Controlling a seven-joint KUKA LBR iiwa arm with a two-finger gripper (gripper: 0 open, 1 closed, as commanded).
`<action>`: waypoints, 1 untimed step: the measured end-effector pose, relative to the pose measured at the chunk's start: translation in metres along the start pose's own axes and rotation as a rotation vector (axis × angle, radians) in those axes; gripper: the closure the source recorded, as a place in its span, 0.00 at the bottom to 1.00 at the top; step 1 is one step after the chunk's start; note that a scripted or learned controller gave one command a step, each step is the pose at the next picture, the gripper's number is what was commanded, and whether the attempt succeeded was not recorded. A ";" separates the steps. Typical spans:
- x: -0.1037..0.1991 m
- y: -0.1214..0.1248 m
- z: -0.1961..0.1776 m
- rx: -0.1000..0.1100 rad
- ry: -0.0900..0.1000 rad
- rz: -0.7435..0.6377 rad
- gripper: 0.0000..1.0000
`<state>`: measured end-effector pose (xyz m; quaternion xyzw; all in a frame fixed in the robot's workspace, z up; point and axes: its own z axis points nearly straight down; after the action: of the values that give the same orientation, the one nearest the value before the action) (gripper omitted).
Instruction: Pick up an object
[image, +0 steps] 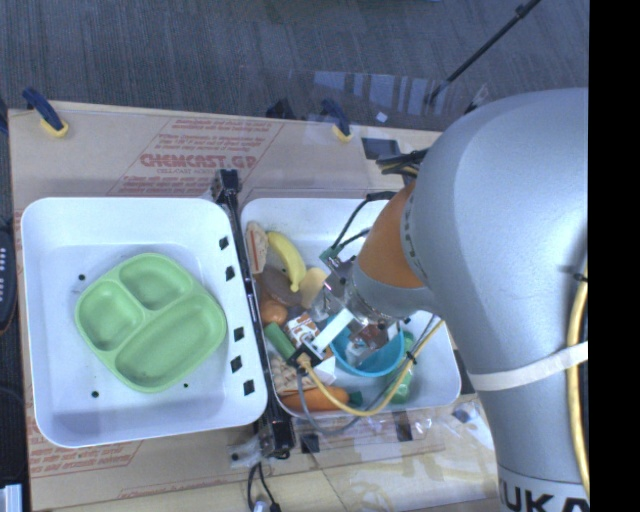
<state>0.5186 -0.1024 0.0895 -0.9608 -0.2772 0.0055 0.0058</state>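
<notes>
Objects for picking sit heaped in the right bin (440, 395), which I'll take as my landmark. Biggest in sight is the arm (500, 250), bending over that bin from its right side, its orange band above the far half of the pile. Left of the bin, the other bin (40, 330) holds a green divided plate (150, 320). Inside the right bin, the gripper (340, 335) hangs low near the middle, just above a blue bowl (368, 358); a banana (287, 258) lies toward the far left corner, a carrot (322, 398) along the near wall. Whether the jaws are spread or closed, I cannot tell. This looks like the reaching step; next it needs a clean closure on one item, then a lift.
</notes>
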 end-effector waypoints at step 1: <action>-0.010 -0.016 -0.005 -0.022 0.023 0.339 0.00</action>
<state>0.5017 -0.0940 0.0948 -0.9938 -0.1110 -0.0074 -0.0025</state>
